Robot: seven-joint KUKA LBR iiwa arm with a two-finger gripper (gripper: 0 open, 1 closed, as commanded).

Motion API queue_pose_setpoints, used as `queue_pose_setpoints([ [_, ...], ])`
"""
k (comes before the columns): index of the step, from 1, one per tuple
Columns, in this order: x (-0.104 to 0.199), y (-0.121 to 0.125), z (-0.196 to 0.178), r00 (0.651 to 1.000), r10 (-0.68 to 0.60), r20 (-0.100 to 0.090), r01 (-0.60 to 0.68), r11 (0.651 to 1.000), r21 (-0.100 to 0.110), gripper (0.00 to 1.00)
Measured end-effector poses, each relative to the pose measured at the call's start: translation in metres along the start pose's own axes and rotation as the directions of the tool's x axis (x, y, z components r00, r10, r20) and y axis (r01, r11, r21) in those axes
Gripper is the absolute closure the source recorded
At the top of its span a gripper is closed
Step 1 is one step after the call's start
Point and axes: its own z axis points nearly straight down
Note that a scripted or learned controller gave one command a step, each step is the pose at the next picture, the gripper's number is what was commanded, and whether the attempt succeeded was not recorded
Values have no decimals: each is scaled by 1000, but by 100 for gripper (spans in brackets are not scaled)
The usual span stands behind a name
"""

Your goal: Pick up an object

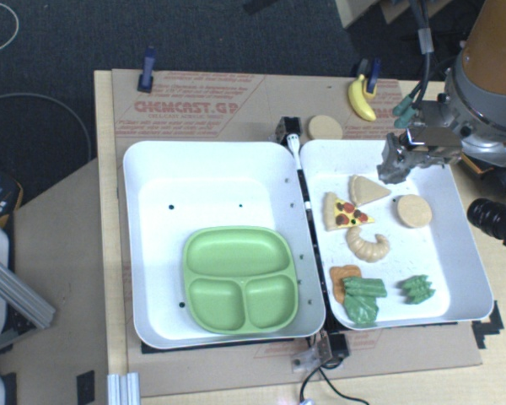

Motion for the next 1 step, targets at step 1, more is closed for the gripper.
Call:
queue_pose_setpoints([
  [1, 45, 4, 37, 1000, -10, -1, 10, 1000, 21, 100],
])
